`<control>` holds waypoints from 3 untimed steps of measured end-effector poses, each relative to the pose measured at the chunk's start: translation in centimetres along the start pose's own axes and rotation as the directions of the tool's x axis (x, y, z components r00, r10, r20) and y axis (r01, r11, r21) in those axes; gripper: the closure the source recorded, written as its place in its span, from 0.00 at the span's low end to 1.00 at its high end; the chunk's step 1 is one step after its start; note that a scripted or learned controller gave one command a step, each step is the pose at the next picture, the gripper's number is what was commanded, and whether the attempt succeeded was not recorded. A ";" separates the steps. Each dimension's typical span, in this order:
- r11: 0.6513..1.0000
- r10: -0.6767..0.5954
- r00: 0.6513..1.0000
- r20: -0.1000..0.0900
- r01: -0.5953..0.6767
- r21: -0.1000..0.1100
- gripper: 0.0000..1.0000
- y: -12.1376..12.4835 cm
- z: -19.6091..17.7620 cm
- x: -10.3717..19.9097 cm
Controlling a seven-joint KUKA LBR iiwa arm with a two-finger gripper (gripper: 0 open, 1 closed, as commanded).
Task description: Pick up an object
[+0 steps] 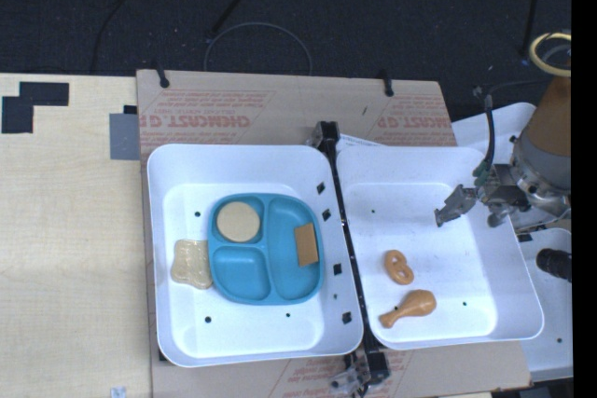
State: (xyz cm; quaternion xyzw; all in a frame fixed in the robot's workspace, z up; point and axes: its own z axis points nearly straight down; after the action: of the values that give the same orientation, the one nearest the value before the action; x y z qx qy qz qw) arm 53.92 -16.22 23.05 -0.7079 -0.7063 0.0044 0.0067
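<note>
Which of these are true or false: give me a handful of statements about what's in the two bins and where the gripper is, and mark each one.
1. The blue tray sits in the left bin. True.
2. The pretzel lies on the blue tray. False; it lies in the right bin.
3. The drumstick is in the right bin. True.
4. The gripper holds the drumstick. False; it is apart from it, over the bin's upper right.
5. The round cracker lies in a tray compartment. True.

Even, bright overhead light on bench; white bins (420, 331) near blown out, faint soft shadows under rims. Bkgd floor dark, grainy. Overall res low, slight softness; arm (550, 135) at rt edge a bit blurred. No strong glare.
</note>
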 end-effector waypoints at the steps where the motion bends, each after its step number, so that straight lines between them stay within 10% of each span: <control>1: 1.000 -0.002 1.000 0.002 0.002 -0.012 0.00 0.2 -0.7 0.0; 3: 1.000 -0.001 1.000 0.001 0.001 -0.007 0.00 1.0 10.9 -1.3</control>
State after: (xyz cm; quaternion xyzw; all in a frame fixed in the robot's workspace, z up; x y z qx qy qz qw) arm 54.72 -17.49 12.09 -0.7074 -0.7068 0.0021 0.0037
